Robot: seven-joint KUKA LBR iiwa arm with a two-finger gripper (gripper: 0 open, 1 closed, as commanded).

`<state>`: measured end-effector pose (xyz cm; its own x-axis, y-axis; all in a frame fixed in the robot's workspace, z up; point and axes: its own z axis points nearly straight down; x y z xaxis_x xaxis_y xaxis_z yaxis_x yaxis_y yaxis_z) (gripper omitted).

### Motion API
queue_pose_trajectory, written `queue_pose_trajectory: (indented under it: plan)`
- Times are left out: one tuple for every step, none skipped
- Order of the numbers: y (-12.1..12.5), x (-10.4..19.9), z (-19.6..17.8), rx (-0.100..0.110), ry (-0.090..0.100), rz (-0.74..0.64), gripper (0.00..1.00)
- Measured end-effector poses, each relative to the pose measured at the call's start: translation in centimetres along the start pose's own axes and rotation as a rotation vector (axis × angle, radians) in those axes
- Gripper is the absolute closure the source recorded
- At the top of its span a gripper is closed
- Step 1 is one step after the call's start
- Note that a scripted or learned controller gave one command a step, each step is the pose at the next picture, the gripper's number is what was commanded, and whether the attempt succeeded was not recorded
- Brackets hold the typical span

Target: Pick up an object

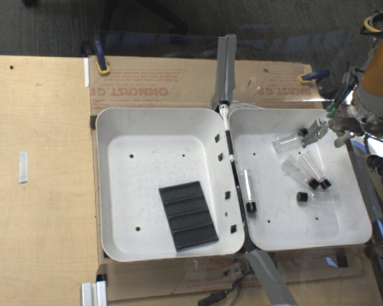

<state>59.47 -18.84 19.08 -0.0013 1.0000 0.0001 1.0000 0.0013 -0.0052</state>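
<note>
In the right-hand shallow white plastic bin, the clear plastic pieces lie toward the far right corner, with small black parts beside them: two close together at and a single small black cube just to their left and nearer the camera. A slim clear tube with a black tip lies along the bin's left wall, near the divider between the two bins. The grey arm with its orange band reaches in from the right, and its two-finger gripper hangs over the far right part of that bin, just above the clear plastic pieces. Whether it is spread or pressed together cannot be told, and nothing can be made out held in it. In the left-hand shallow white plastic bin a flat, dark grey ribbed rectangular block lies tilted, in the near half. Both bins rest on a sheet of brown cardboard, and a pale wooden bench top lies to the left.
</note>
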Motion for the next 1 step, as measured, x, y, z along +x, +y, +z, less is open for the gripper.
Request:
queue_pose_trajectory:
  plan:
    - [1.03,3.13,9.4,0.0,0.0,-0.025,0.0]
